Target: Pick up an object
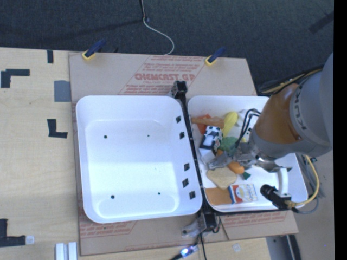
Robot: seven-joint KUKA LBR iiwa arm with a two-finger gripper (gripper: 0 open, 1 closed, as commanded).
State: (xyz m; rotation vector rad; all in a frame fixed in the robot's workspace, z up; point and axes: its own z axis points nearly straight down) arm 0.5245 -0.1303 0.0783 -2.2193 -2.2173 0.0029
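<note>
This looks like a robotics lab or test cell. A grey industrial arm [303, 112] with an orange band reaches over two shallow white bins [130, 156] set on a printed cardboard sheet [162, 75], which is held to the wooden worktop [32, 161] by blue-and-yellow clamps [93, 49]. Black tape marks [54, 128] dot the worktop far across from the arm, a loose cable [157, 28] trails over dark carpet [217, 15] beyond, and mixed small items [225, 145] crowd the bin beneath the arm.

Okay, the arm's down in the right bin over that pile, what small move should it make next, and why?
Probably a slow, straight lift. The gripper sits low among the clutter in the right bin, beside the green object and tan piece; whether it holds anything is hidden, and lifting would show that.
</note>
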